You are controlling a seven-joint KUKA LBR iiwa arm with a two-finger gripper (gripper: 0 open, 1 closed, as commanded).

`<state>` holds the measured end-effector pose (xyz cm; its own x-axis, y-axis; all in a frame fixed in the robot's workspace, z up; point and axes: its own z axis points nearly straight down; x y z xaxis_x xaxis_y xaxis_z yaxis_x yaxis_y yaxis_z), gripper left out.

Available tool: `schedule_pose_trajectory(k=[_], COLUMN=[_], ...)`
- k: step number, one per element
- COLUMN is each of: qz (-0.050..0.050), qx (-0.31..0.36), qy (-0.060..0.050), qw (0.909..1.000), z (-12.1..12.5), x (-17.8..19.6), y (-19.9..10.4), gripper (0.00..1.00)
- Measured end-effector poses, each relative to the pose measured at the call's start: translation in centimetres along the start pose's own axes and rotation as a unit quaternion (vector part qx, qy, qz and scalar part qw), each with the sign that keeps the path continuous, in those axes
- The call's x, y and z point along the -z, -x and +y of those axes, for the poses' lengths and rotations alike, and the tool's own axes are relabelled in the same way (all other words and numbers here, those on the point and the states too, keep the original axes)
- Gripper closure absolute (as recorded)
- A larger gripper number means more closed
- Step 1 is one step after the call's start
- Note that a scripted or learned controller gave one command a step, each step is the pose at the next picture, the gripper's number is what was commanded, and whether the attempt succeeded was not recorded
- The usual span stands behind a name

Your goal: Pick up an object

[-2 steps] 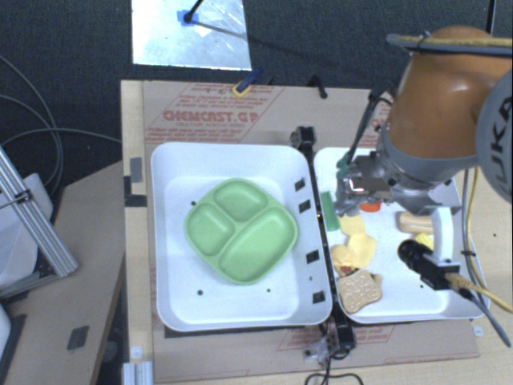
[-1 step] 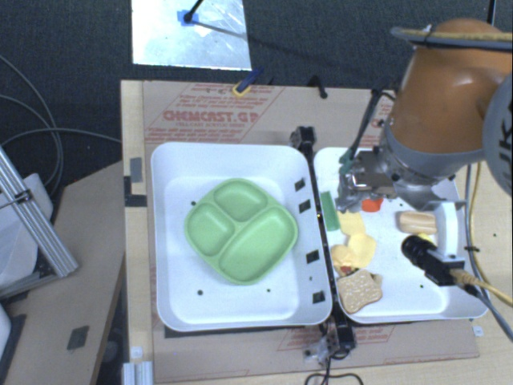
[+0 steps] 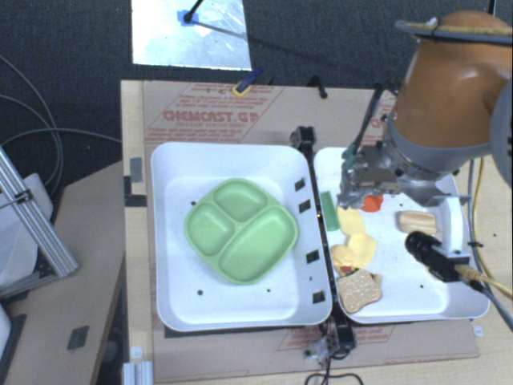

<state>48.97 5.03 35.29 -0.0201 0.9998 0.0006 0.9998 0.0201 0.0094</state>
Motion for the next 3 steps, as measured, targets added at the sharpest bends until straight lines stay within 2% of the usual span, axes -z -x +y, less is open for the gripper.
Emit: schedule_pose_trajectory(k=[1,2,3], qz=[-0.001,0.000,0.000], qx=[-0.011,-0.006,-0.005], qy=[-0.002,-0.004,-0.002], qw=[0.9999,1.0000,1.0000], z=[-0.3,-0.3,-0.2], x=[3.5,0.8,2.1], y=[4.6,-0.3,0.0], gripper=[1.00,1.00,1.00])
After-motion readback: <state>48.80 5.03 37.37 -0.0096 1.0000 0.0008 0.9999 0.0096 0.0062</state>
